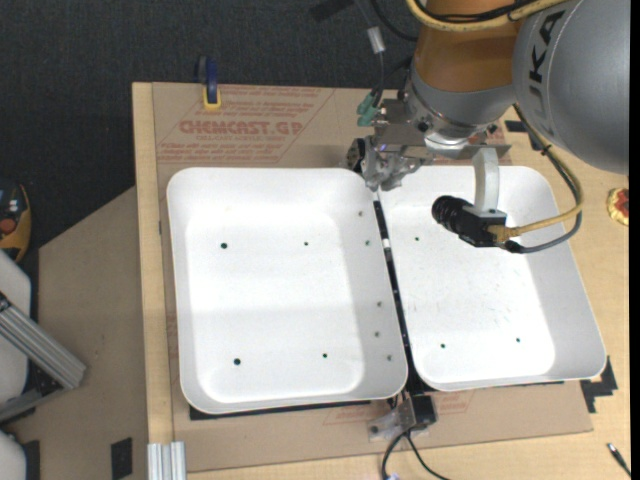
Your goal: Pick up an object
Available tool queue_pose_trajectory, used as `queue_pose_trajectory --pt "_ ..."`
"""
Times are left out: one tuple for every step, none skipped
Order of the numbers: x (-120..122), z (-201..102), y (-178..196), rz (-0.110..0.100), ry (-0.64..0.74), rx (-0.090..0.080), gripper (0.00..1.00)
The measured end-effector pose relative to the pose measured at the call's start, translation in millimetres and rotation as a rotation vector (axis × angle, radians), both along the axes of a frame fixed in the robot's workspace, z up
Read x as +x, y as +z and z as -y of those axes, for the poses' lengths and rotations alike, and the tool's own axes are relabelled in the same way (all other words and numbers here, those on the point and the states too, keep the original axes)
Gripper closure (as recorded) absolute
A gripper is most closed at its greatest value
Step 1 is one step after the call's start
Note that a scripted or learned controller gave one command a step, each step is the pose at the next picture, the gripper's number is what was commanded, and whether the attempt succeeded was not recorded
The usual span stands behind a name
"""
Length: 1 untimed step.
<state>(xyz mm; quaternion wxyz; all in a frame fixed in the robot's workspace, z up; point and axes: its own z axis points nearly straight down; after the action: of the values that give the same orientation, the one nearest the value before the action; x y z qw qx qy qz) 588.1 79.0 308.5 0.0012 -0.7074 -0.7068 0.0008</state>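
My gripper [384, 173] hangs under the grey and orange arm [470, 38], over the far end of the seam between the two bins. It sits at the top left corner of the right bin [500, 358] and beside the top right corner of the left bin [200, 298]. A black cylindrical part [462, 219] with a yellow cable juts from the wrist over the right bin. The arm covers the far edge of the right bin.
Both white bins lie on a brown board [250, 123] with red lettering. A blue and yellow clamp [209, 81] stands at the board's far edge. Metal framing [40, 353] sits at the left, and a small connector [410, 413] at the front.
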Motion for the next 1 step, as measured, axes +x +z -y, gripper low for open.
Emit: queue_pose_trajectory --pt "-14.4 -70.2 24.1 0.007 0.008 0.002 1.00"
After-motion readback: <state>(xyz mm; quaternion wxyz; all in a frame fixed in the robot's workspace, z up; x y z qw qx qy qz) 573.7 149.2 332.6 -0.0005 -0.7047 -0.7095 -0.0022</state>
